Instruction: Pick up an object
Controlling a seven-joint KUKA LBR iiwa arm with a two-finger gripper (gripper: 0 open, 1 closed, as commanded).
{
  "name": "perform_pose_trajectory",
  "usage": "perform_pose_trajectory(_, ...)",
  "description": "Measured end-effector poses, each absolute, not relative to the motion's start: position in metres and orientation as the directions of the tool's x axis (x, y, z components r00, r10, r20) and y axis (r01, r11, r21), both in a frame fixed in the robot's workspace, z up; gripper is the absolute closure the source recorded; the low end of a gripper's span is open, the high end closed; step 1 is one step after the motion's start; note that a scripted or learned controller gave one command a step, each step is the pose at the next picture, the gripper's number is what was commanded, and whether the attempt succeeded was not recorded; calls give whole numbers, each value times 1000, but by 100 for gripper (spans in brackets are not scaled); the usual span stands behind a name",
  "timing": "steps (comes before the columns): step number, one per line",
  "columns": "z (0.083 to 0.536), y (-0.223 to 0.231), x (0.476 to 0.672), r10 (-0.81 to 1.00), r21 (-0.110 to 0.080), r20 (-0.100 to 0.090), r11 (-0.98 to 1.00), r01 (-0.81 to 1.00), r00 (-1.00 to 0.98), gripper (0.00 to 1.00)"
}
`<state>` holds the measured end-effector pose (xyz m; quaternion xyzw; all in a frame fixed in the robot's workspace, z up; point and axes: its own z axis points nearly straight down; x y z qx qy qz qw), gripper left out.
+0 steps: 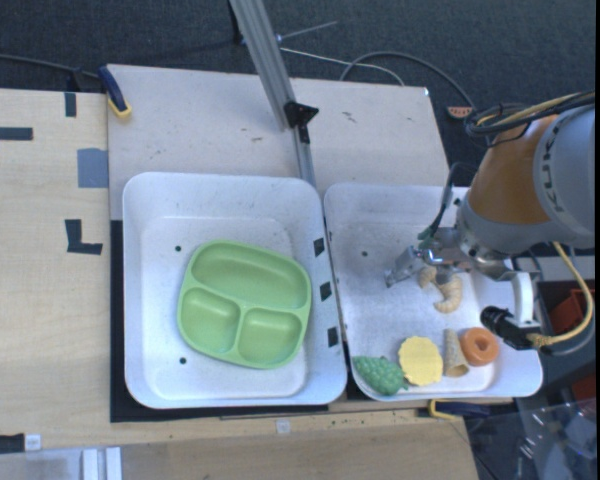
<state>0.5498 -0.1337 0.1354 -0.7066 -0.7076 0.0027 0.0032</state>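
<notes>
Two white bins sit side by side on the bench: the left bin (140, 268) holds one green divided plate (244, 304), while the right bin (380, 228) holds five small toy foods. Along its near edge lie a green leafy piece (380, 373), a yellow round (420, 360), a tan stick (453, 353) and an orange ring (478, 347), with a pale curled piece (447, 294) just beside the pincer (408, 266). The pincer's fingers look apart with nothing between them, low over the right bin's middle.

Even, diffuse light from above keeps the scene fairly bright, and the two white bins (140, 268) show no harsh glare. Shadows are soft and short: a faint one rims the green tray (245, 303). The picture is low in resolution and slightly soft throughout. The dark floor (380, 8) at the top looks grainy.
</notes>
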Motion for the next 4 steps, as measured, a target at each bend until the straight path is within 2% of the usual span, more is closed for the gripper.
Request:
perform_pose_trajectory(1,149,-133,551,1000,-3,1,3,1000,-3,100)
perform_pose_trajectory(3,265,-129,554,1000,5,-2,2,1000,-2,100)
perform_pose_trajectory(4,293,-128,555,1000,2,0,2,1000,-2,100)
